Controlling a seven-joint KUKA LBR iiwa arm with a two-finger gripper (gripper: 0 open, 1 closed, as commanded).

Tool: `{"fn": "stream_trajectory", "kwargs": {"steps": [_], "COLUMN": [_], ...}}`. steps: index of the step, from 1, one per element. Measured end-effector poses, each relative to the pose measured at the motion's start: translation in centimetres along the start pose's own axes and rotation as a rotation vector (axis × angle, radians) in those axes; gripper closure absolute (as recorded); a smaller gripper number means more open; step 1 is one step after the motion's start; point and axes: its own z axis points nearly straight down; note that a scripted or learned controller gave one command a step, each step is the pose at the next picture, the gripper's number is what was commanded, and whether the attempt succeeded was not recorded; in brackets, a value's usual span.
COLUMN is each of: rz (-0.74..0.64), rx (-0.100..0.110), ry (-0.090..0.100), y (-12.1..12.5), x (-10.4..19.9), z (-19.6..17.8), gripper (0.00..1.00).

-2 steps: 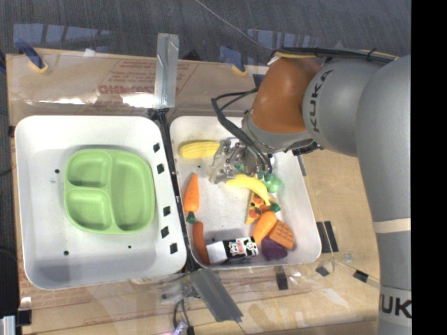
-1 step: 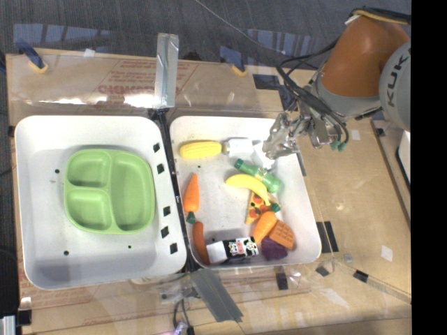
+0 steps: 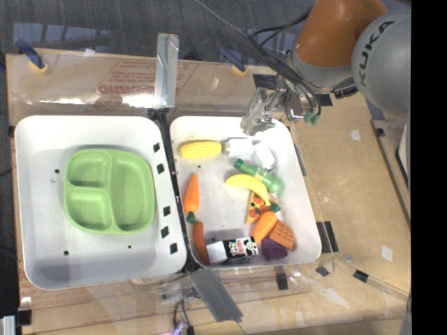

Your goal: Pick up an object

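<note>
White plastic, matte, shallow: we list two bins side by side, taking the right bin from its near edge to its far one.

Nearest us lie a black-and-white carton on its side, a red-brown sausage shape beside it, and a purple block touching an orange wedge.

Mid-bin we note a tapered carrot, smooth and glossy, well apart from a curved yellow banana that overlaps a green bottle. A small multicoloured piece sits under the banana's end.

Farther back we record a ridged corn cob and a white boxy item.

Farthest, the gripper hangs over the bin's far rim, just beyond the white item. We cannot tell how its fingers stand; nothing is visibly held.

The left bin carries a green divided plate.

We judge the step to be approach and choice of target. The corn cob or carrot would serve best: each lies apart from its neighbours, with firm rounded flanks. We would close across the short axis and descend straight, avoiding the crowded banana cluster, where smooth surfaces may slip.
</note>
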Motion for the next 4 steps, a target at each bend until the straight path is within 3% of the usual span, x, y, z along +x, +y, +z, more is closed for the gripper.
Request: {"fn": "stream_trajectory", "kwargs": {"steps": [1, 2, 3, 4], "rz": [-0.002, -0.073, -0.028, 0.006], "rx": [0.002, -0.002, -0.001, -0.001], "ry": [-0.002, 0.002, 0.001, 0.011], "y": [0.0, 7.9, 13.3, 19.9], "x": [-0.1, 2.2, 0.6, 6.1], "z": [-1.1, -2.3, -3.7, 1.1], "gripper": [1.00, 1.00, 1.00, 1.00]}}
